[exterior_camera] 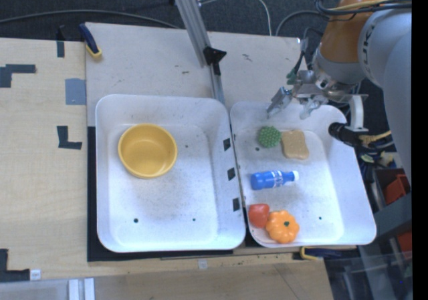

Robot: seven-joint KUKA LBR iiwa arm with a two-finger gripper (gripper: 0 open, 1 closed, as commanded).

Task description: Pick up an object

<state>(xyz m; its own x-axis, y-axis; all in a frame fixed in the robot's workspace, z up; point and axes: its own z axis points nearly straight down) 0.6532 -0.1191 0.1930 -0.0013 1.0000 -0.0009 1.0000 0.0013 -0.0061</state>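
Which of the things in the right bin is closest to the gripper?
The green ball: it lies just below the gripper, at the bin's far end.

Blue clamp (90, 41) top left, metal pole (194, 21) leaning nearby.

Yellow bowl (148, 150), green ball (269, 136), blue bottle (273, 179), orange pumpkin (282, 226), seemingly tan sponge (295, 144).

You get one fixed camera, high above tabletop (154, 58), looking down at slant; both white bins (107, 158) in frame, arm (374, 31) entering from right.
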